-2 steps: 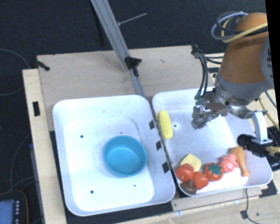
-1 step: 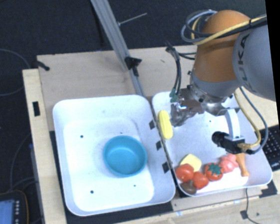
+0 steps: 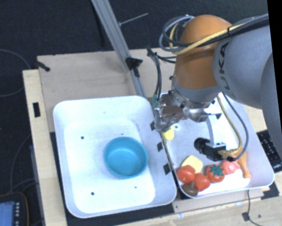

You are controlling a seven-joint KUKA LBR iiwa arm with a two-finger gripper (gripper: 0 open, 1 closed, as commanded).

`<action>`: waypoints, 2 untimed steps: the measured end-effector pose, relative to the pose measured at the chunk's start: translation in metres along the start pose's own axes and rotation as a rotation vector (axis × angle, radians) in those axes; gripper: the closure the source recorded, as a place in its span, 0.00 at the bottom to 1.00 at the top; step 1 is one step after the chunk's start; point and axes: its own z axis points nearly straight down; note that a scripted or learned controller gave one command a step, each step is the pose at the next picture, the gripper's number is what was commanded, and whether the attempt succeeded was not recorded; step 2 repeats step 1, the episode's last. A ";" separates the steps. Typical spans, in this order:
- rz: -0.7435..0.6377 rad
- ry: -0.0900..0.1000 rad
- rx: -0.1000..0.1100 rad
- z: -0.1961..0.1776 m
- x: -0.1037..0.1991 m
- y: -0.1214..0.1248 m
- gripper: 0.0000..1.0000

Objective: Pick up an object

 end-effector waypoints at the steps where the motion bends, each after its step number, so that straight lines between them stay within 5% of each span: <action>1: -0.002 0.000 -0.004 -0.002 0.051 0.003 1.00; 2: -0.002 0.000 -0.004 -0.002 0.051 0.003 1.00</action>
